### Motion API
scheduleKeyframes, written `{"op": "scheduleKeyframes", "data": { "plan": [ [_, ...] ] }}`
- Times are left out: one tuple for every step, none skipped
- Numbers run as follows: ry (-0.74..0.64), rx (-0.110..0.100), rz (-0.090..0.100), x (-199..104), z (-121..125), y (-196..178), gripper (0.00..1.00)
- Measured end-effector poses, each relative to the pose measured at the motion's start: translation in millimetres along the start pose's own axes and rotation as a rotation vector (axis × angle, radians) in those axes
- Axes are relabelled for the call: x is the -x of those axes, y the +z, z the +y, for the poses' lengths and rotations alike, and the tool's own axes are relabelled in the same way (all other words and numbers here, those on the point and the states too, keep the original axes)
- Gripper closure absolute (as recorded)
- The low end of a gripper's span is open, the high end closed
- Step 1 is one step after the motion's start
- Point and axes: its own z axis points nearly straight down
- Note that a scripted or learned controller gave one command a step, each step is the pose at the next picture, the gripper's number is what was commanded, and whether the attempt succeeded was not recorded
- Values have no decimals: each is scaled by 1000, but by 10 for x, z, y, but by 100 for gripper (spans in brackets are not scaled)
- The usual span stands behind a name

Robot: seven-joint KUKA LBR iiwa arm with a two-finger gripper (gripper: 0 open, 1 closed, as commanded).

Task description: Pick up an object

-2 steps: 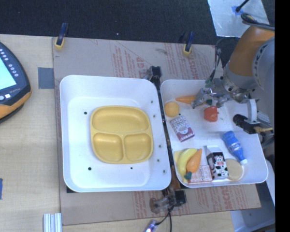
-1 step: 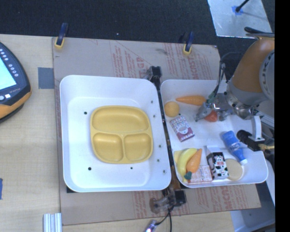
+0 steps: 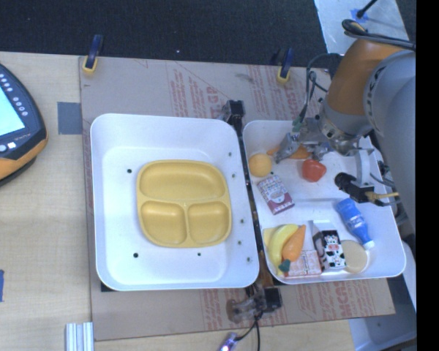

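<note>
Two white bins (image 3: 102,196) (one yellow tray (image 3: 183,202)), one jaws (image 3: 296,143) above right bin.

Red print runs across the brown cardboard sheet (image 3: 197,86) under the bins, too faint and small to read.

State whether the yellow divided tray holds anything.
Empty: all three compartments of the yellow tray show bare plastic; it sits in the left bin.

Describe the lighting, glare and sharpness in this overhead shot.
Camera view: bright, even light; the left bin is nearly washed out at its rim, with soft shadows around the yellow tray. The arm is blurred and large at the right; the small items near the gripper are soft, their labels unreadable.
</note>
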Motion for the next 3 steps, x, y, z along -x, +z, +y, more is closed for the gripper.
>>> {"op": "scheduleKeyframes", "data": {
  "plan": [
    [-2, -3, -1, -316, -2, 3, 0],
    [0, -3, 0, -358, -4, 4, 0],
    [0, 1, 0, -368, 0, -88, 0]
  ]
}}
